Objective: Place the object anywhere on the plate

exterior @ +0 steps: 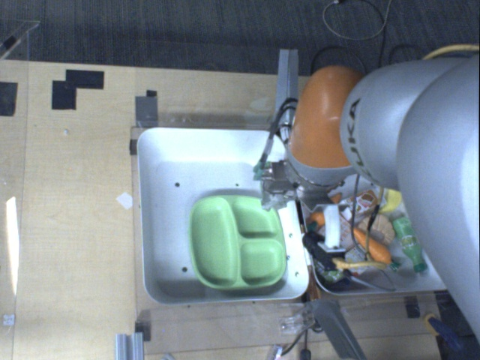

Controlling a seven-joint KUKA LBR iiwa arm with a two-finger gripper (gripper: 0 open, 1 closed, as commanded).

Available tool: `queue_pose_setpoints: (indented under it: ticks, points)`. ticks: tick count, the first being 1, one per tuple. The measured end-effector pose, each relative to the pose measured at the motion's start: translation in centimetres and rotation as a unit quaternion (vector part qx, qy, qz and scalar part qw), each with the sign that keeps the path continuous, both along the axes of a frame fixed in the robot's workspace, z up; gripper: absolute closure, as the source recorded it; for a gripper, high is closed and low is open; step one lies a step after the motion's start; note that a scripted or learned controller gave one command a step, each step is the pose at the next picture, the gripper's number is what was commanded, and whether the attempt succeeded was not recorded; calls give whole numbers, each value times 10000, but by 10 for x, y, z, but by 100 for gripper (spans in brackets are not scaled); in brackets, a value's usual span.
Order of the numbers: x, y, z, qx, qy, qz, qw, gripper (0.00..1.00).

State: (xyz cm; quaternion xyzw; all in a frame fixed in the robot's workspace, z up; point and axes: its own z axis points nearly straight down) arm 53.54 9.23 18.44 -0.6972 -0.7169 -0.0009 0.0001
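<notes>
A light green divided plate (pixel 236 240) with three compartments lies in the left white bin (pixel 161 201), toward its front right. My gripper (pixel 271 192) hangs just over the plate's back right rim, under the orange band of the arm. I see nothing on the plate. The objects lie in the right bin (pixel 375 282), partly hidden by the arm: an orange carrot-like piece (pixel 373 246), a green bottle (pixel 409 240) and a yellow item (pixel 391 199).
The big grey arm (pixel 420 163) covers most of the right bin. A narrow wall (pixel 303 265) separates the two bins. Bare floor of the left bin lies to the left of the plate and behind it. Wooden bench surrounds the bins.
</notes>
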Motion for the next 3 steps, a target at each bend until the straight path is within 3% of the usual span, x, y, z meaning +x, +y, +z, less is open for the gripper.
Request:
queue_pose_setpoints:
  ticks: [1,2,3]
  points:
    - [0,0,0,0,-3,-3,10000,0]
    - [-5,-2,0,-2,-7,132,9999,0]
    - [-3,-2,11,9,-30,140,9999,100]
